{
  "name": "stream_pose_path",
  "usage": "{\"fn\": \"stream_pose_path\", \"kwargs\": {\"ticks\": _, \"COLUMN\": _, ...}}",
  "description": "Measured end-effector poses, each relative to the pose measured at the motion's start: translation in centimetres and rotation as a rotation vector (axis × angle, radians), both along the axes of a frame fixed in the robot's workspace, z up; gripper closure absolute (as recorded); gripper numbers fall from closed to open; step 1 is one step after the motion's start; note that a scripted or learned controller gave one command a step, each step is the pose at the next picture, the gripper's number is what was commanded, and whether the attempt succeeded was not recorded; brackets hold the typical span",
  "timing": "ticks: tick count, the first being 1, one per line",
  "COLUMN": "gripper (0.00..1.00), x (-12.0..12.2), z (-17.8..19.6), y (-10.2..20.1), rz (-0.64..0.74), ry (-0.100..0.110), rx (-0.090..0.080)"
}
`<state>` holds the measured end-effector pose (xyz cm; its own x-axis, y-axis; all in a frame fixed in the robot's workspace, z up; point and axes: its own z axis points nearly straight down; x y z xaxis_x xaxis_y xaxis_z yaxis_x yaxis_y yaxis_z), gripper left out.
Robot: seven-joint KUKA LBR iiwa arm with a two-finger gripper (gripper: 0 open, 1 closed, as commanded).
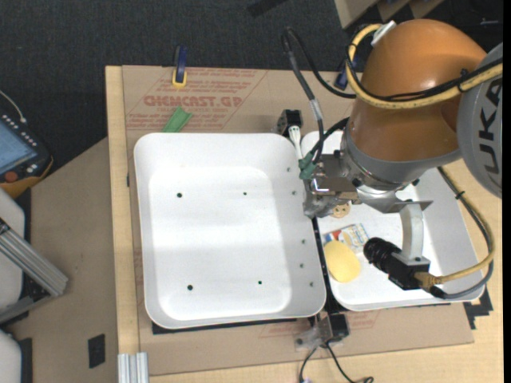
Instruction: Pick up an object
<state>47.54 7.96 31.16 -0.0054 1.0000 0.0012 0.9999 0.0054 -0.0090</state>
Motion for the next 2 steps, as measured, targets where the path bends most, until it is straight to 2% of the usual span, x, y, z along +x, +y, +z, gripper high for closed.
{"fn": "stream_pose_path", "kwargs": {"ticks": 1, "gripper": 1.00, "x": 0.3, "z": -4.3, "y": -8.6, "rz": -0.016, "ry": -0.002, "rx": -0.004}}
{"fn": "stream_pose_path", "kwargs": {"ticks": 2, "gripper": 1.00, "x": 0.4, "z": -3.0, "y": -8.0, "rz": -0.007, "ry": -0.010, "rx": -0.001}}
